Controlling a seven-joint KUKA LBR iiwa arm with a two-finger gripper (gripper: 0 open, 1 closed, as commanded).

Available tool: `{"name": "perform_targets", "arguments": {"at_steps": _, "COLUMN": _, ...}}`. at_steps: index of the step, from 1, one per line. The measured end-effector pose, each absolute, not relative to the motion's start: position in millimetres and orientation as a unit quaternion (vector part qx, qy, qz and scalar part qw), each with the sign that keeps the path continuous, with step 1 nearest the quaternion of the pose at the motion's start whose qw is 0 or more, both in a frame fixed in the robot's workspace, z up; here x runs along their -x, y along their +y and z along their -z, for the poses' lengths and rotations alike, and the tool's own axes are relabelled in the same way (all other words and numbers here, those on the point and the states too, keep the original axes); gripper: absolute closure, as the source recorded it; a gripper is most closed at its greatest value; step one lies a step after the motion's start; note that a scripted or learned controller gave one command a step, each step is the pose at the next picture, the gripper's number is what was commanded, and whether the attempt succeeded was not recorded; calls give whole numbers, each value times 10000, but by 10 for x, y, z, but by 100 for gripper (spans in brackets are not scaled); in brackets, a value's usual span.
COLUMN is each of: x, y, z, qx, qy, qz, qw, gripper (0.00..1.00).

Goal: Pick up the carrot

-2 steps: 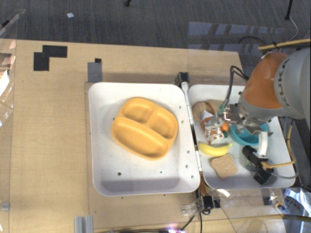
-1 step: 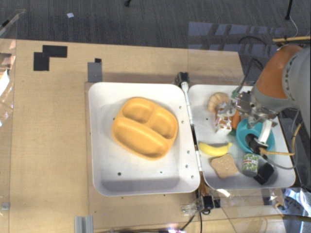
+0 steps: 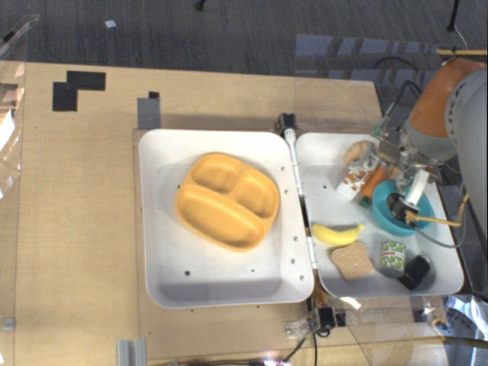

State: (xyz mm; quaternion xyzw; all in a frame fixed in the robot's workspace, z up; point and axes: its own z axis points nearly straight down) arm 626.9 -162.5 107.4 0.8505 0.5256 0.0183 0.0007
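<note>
Hovering over carrot in right bin: gripper, grip state cannot be told. Carrot apparently unlifted, beside teal bowl; grasp, lift outstanding.

The pincer hangs over the right bin, by the carrot; a yellow divided plate lies in the left bin.

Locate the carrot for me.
In the camera view, the carrot lies in the right-hand bin, between the snack packet and the teal bowl.
</note>
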Motion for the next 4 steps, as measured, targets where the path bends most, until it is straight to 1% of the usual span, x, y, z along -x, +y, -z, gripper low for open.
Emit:
{"name": "perform_targets", "arguments": {"at_steps": 1, "x": -6305, "y": -1725, "z": -1074, "qx": -9049, "qy": 4249, "qz": -232, "qw": -3, "gripper": 0}}
{"name": "perform_targets", "arguments": {"at_steps": 2, "x": -6168, "y": -1536, "z": -1084, "qx": -9015, "qy": 4316, "qz": -248, "qw": 212, "gripper": 0}}
{"name": "perform_targets", "arguments": {"at_steps": 3, "x": -6097, "y": -1453, "z": -1084, "qx": -9133, "qy": 4059, "qz": -264, "qw": 222, "gripper": 0}}
{"name": "perform_targets", "arguments": {"at_steps": 4, "x": -5940, "y": -1254, "z": -1082, "qx": -9174, "qy": 3965, "qz": -265, "qw": 232, "gripper": 0}}
